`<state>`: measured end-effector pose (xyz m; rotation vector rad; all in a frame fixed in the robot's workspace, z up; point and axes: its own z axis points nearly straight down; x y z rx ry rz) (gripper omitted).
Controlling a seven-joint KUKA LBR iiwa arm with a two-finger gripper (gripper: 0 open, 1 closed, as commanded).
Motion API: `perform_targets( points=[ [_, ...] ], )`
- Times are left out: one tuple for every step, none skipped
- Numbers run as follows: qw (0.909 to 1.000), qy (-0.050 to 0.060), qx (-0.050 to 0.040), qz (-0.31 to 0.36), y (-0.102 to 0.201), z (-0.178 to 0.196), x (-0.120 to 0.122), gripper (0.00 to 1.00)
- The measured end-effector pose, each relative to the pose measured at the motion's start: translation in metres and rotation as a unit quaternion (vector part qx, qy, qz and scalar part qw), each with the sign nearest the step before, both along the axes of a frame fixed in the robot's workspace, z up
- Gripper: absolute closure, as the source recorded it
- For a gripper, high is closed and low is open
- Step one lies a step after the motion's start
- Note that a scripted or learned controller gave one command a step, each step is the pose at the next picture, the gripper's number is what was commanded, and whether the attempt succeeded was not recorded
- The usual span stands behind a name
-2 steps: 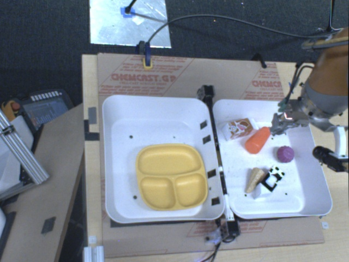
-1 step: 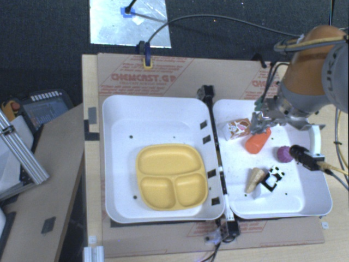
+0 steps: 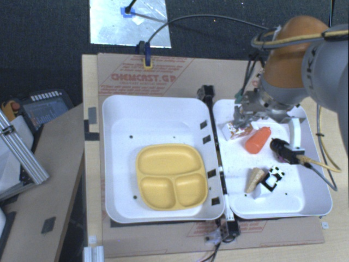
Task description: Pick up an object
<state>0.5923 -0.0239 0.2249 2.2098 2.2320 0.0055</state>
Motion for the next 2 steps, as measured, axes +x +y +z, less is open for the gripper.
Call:
perform_targets(
  points=[
    [1.0, 0.001, -0.0001, 0.0, 0.058, -0.009, 0.004, 1.0],
    [1.0, 0.001, -0.0001, 0.0, 0.116, -0.005, -0.003, 1.0]
  ],
)
